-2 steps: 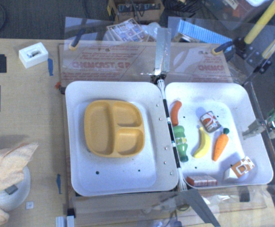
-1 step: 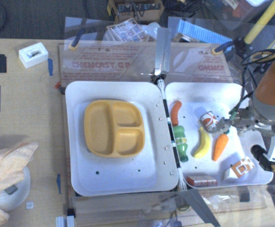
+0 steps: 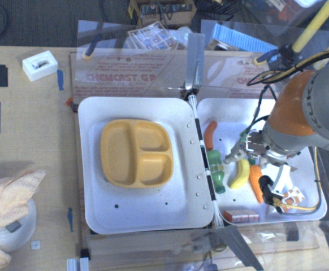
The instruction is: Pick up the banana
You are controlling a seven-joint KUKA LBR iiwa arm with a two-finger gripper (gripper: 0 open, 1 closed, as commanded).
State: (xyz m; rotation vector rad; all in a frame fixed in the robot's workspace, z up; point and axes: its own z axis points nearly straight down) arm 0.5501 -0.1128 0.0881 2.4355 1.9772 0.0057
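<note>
At the left of the frame we see the left white plastic bin [image 3: 91, 208] holding a yellow three-compartment plastic tray [image 3: 136, 152]; nothing there concerns the pick. Moving right across the divider, the right white plastic bin [image 3: 317, 208] carries a green cylindrical toy [image 3: 215, 171] along its left wall, an orange-red sausage-shaped toy [image 3: 210, 134] above it, and then the small yellow curved banana [image 3: 239, 174] near the bin's middle, lying roughly upright in the frame. Just right of the banana lies an orange carrot-shaped toy [image 3: 256, 183], almost touching it.

The two-finger gripper [image 3: 247, 154] sits right at the banana's upper end, with the grey arm and its orange band [image 3: 289, 109] reaching in from the right. We cannot tell whether its fingers are spread or closed, and we see nothing clamped in them.

To do this step well, we judge that we should centre over the banana's middle, a little lower in the frame, straddle its short width, keep clear of the carrot, and close before lifting.
</note>
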